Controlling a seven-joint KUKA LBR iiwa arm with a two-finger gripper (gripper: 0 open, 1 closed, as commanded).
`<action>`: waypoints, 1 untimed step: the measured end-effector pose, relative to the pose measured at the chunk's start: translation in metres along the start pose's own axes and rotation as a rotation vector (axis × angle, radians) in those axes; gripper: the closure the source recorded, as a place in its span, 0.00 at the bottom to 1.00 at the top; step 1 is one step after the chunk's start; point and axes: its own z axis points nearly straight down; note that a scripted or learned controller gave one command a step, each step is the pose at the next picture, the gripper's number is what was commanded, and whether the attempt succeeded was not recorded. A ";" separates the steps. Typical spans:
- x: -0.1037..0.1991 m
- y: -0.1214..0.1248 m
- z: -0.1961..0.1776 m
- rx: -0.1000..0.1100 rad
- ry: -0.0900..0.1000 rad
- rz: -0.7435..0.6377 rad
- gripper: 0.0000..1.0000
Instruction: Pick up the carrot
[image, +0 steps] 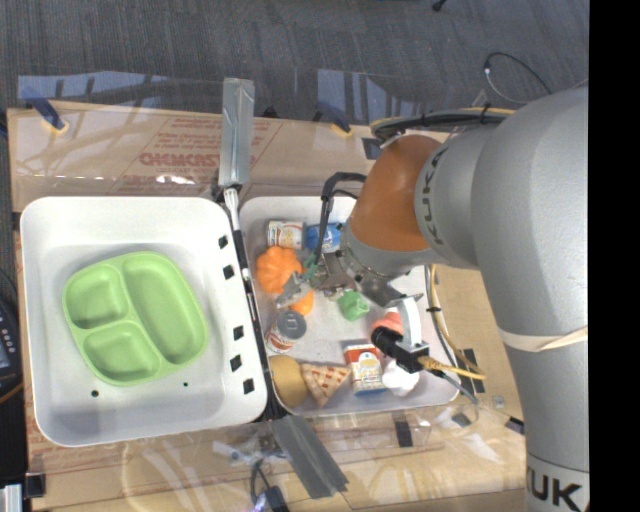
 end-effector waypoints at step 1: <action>-0.001 0.001 -0.011 -0.001 -0.001 -0.004 1.00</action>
